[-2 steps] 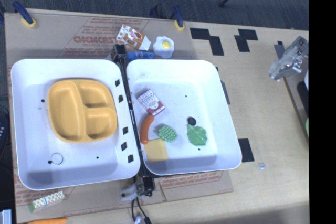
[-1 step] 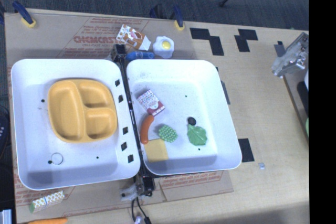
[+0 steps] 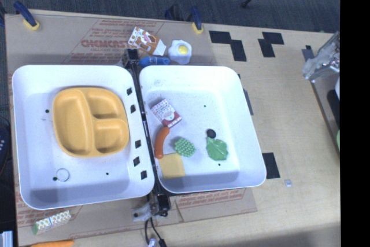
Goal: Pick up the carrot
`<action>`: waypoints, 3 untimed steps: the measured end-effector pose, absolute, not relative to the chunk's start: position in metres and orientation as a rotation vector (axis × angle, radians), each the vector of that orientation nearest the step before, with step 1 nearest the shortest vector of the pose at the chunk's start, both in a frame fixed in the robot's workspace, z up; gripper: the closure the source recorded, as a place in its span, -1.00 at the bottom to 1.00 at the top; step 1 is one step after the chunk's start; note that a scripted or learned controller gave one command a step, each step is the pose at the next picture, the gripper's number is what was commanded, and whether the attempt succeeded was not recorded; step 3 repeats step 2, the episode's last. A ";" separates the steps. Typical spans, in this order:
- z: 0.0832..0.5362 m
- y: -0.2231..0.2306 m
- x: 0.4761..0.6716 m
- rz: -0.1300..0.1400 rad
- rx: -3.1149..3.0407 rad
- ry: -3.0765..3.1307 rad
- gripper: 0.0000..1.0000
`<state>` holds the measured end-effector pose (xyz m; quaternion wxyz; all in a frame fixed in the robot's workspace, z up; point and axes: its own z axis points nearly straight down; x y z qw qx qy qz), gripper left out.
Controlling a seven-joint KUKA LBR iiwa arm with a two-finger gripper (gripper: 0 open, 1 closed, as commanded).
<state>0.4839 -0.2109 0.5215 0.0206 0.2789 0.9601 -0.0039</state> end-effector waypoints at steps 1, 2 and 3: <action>0.425 -0.211 0.477 -0.002 0.791 3.042 1.00; 0.356 -0.211 0.477 0.000 0.547 3.094 1.00; 0.356 -0.211 0.477 0.000 0.547 3.094 1.00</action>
